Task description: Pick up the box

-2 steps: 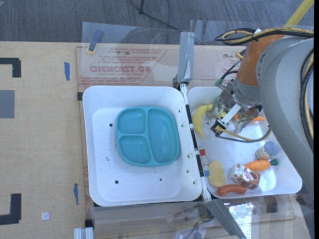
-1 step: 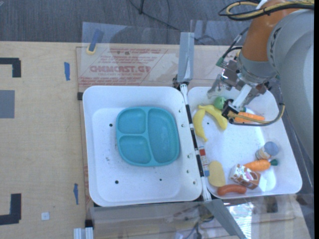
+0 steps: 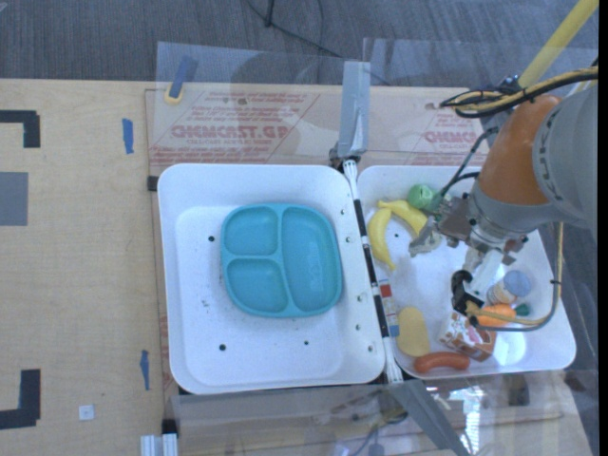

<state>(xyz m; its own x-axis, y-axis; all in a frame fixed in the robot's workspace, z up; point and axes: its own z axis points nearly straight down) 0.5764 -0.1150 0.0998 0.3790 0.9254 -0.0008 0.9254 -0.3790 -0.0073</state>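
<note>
Two shallow white bins sit side by side on the wooden surface (image 3: 76, 255), and the left bin (image 3: 180, 283) carries just one thing, a teal divided plate (image 3: 282, 259) with three compartments. Over to the right bin (image 3: 562, 348), where it's crowded. One grey arm (image 3: 560, 160) with its orange band reaches in from the right, and the claw (image 3: 429, 239) hangs over the far half of that bin, just beside the banana. Whether it is spread or pressed together I cannot tell from this angle, and nothing shows in its grip. Counting down by size, there's one yellow banana (image 3: 385, 231), one pale yellow lump (image 3: 412, 331), one red sausage (image 3: 440, 361), and then the target, one small printed box (image 3: 463, 338). It's down in the near part of the right bin, well apart from the claw. The sausage lies right at its near edge and one orange carrot-like piece (image 3: 494, 317) is just beside its right side. It looks like a light cardboard carton, stiff enough to pinch but likely to dent under a hard squeeze, with printed faces that could be a touch slippery. My call is to come straight down and take it across its narrower pair of flat sides, away from the sausage. Smallest of the lot are one pale bluish round piece (image 3: 518, 283) and one green item (image 3: 421, 196) at the far end.
</note>
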